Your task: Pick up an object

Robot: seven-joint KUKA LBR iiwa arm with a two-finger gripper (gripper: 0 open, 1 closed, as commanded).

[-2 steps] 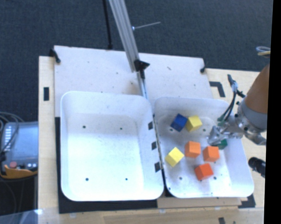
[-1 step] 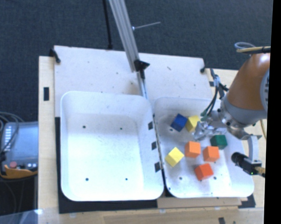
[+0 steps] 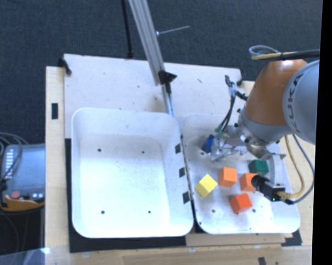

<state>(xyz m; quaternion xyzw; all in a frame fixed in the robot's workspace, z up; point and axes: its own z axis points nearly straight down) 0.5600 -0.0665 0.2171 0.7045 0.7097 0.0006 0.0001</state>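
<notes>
Counting three orange blocks (image 3: 228, 176), one yellow block (image 3: 206, 185)

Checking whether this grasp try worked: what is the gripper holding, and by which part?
Cannot be told: the gripper sits at a blue object, but no hold shows.

Claw (image 3: 223, 149) low, arm from right

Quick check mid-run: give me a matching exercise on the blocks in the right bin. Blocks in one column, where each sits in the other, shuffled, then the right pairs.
Blocks:
1. yellow block
2. blue block
3. green block
4. lowest orange block

Places:
A. beside the gripper, on its left in the view
B. nearest the bin's front edge
C. nearest the divider between the bins
D. under the arm, beside its black cable plug

Pairs: 1-C, 2-A, 3-D, 4-B
</notes>
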